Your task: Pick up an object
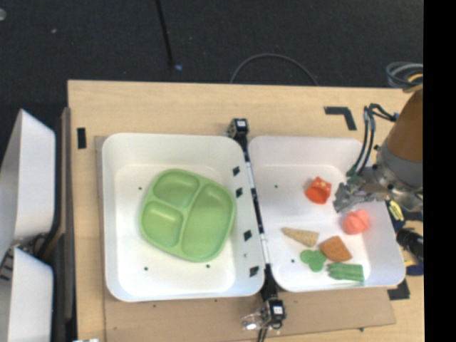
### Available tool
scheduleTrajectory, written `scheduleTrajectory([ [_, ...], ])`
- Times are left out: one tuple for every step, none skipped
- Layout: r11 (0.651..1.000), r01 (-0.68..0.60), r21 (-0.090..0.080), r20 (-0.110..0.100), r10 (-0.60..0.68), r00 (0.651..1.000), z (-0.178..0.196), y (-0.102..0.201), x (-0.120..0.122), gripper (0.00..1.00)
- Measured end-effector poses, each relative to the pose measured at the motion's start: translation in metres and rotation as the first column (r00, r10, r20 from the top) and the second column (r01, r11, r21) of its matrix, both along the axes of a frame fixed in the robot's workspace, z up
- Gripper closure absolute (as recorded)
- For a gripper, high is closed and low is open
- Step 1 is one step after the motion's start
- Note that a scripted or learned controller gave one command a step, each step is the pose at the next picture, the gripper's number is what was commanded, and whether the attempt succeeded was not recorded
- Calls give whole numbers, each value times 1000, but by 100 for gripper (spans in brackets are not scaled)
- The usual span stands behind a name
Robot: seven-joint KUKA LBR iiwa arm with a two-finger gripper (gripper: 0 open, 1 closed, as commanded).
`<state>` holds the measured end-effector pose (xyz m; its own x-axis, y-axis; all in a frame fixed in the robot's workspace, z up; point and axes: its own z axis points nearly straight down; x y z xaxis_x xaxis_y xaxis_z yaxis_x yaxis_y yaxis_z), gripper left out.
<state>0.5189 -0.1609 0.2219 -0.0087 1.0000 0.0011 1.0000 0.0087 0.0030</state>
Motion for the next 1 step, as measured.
scheduleTrajectory([
  [1000, 1, 0, -2, -1, 1000, -2, 59, -1, 100],
])
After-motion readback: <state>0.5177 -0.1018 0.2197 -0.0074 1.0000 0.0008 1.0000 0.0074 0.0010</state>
